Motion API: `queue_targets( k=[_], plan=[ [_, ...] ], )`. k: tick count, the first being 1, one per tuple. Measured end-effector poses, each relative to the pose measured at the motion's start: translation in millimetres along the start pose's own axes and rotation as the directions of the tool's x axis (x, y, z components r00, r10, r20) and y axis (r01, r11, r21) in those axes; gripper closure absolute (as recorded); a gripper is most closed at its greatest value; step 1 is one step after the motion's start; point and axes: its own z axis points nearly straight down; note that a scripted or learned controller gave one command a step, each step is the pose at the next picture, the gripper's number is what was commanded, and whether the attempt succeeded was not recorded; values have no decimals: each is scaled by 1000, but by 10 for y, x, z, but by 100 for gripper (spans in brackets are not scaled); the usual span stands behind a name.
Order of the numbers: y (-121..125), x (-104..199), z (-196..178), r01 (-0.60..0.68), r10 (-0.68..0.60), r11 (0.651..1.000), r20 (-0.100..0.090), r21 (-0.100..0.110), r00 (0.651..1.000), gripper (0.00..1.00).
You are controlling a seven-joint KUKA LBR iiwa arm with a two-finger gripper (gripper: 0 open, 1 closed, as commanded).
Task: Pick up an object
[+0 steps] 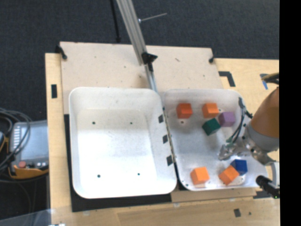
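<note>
My gripper hangs low in the right bin; can't tell its state, it's a blur. Nearest pick is the blue cube, just beside it toward the near-right corner, w/ an orange cube touching it.

7 small blocks lying in the right bin

2 orange blocks are sitting near the far wall, with a purple block and a green block just beside them; 2 more orange blocks and a blue block are resting near the front wall.
</note>
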Motion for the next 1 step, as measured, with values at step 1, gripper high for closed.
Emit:
queue_targets(
  k=[1],
  plan=[
    [25, -7, -642, 15, -15, 1000, 2, -1, 1000, 100]
  ],
)
